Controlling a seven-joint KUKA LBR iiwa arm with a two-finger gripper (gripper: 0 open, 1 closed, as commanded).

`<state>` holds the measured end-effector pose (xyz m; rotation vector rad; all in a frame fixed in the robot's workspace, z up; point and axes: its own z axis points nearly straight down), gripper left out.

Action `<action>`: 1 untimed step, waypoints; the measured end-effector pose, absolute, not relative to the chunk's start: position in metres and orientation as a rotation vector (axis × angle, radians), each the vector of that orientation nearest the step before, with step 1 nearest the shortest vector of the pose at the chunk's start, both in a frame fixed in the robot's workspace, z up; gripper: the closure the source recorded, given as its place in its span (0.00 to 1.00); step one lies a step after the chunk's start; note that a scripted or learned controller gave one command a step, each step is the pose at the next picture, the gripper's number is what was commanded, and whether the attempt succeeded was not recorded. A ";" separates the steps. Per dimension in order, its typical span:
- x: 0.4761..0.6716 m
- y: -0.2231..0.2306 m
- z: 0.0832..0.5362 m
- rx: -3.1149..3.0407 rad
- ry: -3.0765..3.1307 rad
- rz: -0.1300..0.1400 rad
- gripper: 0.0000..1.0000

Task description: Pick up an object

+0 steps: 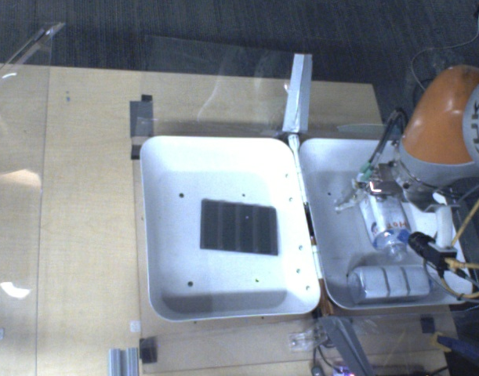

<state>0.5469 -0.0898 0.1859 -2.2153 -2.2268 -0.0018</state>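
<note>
Gripper (371, 186) low in the right bin (333, 163), grip state unclear; clear plastic bottle (386, 227) just below it.

The arm (447, 124) is cut off at the right edge and hides part of the right bin (333, 171).

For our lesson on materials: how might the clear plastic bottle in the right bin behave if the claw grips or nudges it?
The clear plastic bottle lies on its side, so a nudge would probably roll it across the right bin. It looks see-through and thin-walled, so likely light and squashy. Its smooth, glossy surface may slip in the claw.
</note>
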 end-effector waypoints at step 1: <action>0.584 -0.153 0.089 -2.026 -2.416 -0.010 0.00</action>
